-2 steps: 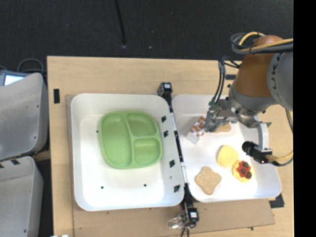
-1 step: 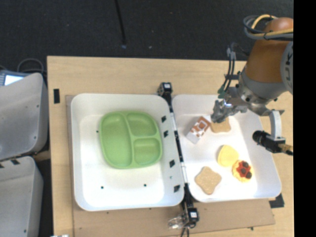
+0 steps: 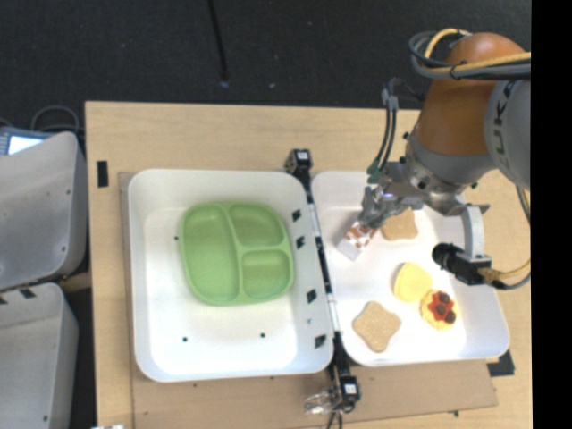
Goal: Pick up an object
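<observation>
- Your gripper (image 3: 382, 206) sits in the right bin (image 3: 487, 333), near its upper-left part, right of centre in the frame, hanging from the grey and orange arm (image 3: 465, 105) that comes in from the upper right.
- The nearest thing to it is a small brown-and-white packet (image 3: 356, 238), lying just below and to the left of the fingers, its long axis running slantwise from upper right to lower left.
- From this slant you cannot tell whether the fingers are apart or together; they look to be touching or just over the packet's upper end, but the wrist hides that spot.
- A tan piece (image 3: 399, 228) lies just right of the gripper, partly under the wrist.
- Further toward the lower right lie a yellow piece (image 3: 412, 281), a red-topped piece (image 3: 439, 309) and a toast-shaped piece (image 3: 376, 325), all well apart from the fingers.
- The green divided plate (image 3: 238, 252) rests in the left bin (image 3: 147, 329), across the divider.
- In my judgement the packet is your likeliest pick; the move turns on closing across its short side.
</observation>
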### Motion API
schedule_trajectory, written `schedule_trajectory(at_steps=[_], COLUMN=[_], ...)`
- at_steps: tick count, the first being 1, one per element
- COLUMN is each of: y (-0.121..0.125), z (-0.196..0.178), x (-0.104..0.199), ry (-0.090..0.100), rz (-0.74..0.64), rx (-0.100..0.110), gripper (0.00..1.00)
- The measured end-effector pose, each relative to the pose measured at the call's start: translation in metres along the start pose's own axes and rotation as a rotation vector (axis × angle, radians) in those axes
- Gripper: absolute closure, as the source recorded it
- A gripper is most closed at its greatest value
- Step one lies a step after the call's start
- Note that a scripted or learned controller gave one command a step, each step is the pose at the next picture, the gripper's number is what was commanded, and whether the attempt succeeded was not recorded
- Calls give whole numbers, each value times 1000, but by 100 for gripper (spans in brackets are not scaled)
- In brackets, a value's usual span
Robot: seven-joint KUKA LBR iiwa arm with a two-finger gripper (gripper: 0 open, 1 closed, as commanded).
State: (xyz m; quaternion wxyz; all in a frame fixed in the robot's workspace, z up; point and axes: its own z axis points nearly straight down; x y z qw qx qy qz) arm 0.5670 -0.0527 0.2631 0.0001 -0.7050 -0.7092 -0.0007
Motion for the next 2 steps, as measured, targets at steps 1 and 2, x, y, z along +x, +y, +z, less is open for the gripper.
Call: schedule_trajectory(at_steps=[1,2], y=[-10,-23], z=[4,1], x=[60,116], ry=[-1,1], rz=[0,-2], rx=[1,2], gripper=[100,100])
